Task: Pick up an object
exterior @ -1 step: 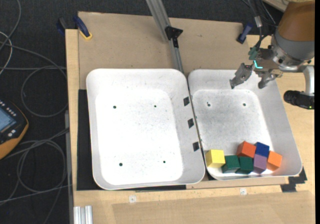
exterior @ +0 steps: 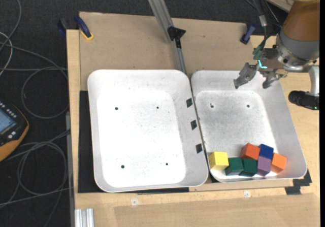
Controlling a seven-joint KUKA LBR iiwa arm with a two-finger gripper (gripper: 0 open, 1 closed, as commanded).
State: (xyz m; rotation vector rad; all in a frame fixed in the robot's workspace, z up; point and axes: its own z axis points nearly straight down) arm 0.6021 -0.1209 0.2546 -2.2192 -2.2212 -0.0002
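A cluster of colored blocks (exterior: pixel 248 160) (yellow, green, orange, blue and purple) sits packed against the near edge of the right bin (exterior: pixel 284 119), touching one another. Well apart from them, above the bin's far edge, hangs the gripper (exterior: pixel 257 77), its two fingers spread wide with nothing between them. The left bin (exterior: pixel 101 119) lies just beside, on the wooden bench (exterior: pixel 127 43).

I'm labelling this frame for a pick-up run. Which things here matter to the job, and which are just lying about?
For the job:
- gripper, fingers open, above the right bin
- coloured blocks, clustered in that bin's near corner

Lying about:
- left bin
- blue clamps
- cables
- handheld pendant
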